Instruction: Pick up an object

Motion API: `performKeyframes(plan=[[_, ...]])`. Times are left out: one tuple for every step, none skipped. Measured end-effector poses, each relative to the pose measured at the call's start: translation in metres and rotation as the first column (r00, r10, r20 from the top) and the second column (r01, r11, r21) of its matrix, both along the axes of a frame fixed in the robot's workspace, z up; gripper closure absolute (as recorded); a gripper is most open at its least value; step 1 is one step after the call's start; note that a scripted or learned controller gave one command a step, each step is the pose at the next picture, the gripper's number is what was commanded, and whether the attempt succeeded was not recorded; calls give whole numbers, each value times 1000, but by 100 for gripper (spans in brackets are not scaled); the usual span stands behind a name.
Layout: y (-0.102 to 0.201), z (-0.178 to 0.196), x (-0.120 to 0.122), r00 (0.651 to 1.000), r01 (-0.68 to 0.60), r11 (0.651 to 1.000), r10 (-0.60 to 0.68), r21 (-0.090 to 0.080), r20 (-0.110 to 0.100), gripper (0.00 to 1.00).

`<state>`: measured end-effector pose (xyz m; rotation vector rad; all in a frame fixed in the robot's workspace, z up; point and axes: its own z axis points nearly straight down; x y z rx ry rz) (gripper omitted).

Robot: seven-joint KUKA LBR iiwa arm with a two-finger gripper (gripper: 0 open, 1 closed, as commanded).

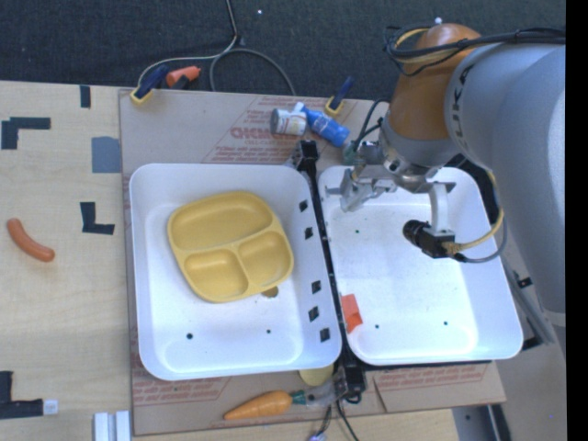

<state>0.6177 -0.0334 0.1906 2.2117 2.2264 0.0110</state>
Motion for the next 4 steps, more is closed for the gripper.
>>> performKeyframes(plan=[[-4,-7,-1,1000,5,1000,-5,-3,-8,0],[-53,-7,41,1000,8,1000,-8,-5,-6,0],[64,-7,34,1000,-5,1000,5,1,-9,0],[-11,-3,15,1000,12,1000,-12,-6,-10,0]])
